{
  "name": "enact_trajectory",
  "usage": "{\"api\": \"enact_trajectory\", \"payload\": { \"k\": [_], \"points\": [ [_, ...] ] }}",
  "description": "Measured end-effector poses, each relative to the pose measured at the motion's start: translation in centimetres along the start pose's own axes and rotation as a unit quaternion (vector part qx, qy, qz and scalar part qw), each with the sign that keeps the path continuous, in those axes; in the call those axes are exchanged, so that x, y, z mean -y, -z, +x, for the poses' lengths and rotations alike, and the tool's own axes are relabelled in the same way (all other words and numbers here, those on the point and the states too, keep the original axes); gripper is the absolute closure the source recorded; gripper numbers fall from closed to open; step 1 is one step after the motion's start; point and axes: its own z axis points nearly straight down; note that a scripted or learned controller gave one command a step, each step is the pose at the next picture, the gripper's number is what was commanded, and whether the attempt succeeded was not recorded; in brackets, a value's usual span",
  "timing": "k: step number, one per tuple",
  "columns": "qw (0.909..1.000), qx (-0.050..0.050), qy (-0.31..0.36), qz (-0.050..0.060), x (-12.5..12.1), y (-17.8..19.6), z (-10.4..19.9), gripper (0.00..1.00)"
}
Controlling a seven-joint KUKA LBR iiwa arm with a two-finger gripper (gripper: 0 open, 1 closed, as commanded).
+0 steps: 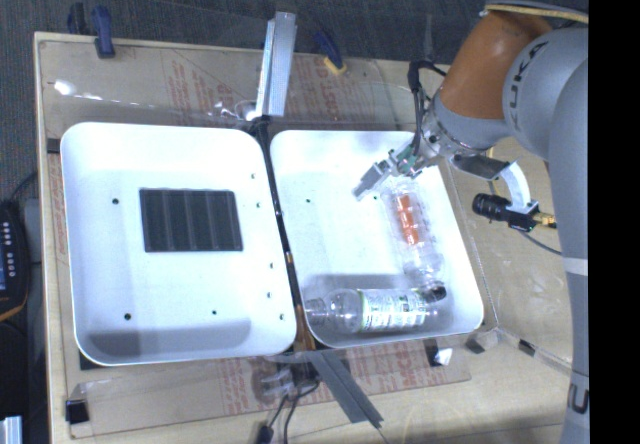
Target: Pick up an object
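Above, at two o'clock in the right bin (300, 232), we see the gripper (388, 170), jaw state indiscernible, over two clear bottles (413, 232) with unreadable labels.

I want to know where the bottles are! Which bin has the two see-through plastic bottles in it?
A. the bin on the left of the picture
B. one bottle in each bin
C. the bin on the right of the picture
C: the bottle with the orange label and the bottle lying along the near wall are both in the right bin, while the left bin holds a dark ribbed rectangle.
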Motion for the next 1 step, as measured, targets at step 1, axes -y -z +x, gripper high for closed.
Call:
{"api": "enact_trajectory", "payload": {
  "k": [1],
  "points": [
    [0.9990, -0.001, 0.044, 0.001, -1.27, -8.29, -0.37, 0.00]
  ]
}}
